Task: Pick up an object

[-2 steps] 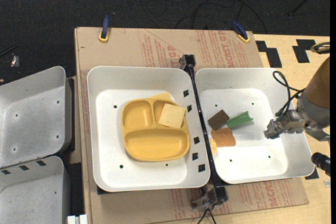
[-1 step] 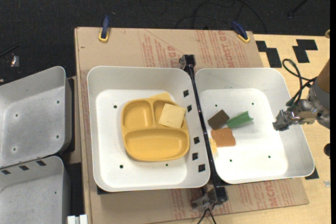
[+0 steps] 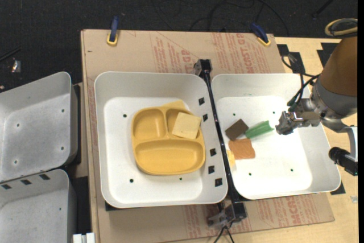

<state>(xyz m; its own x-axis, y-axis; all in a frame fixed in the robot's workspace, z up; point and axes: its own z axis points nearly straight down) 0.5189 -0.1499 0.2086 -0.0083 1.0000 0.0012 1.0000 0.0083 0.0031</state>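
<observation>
In the right bin (image 3: 296, 182) lie a green stick-shaped object (image 3: 259, 130), a dark brown block (image 3: 236, 129) and an orange-brown square piece (image 3: 242, 149). My gripper (image 3: 284, 124) hovers at the green object's right end, low over the bin floor. Whether it touches the green object is unclear. The left bin (image 3: 114, 179) holds a yellow divided plate (image 3: 166, 152) with a pale tan block (image 3: 186, 125) resting in its upper right compartment.
The arm (image 3: 341, 79) comes in over the right bin's right wall. A black divider with clips (image 3: 215, 134) runs between the two bins. Loose white bin lids (image 3: 34, 122) lie off the bench to the left. Blue-yellow clamps (image 3: 113, 34) hold the board's far edge.
</observation>
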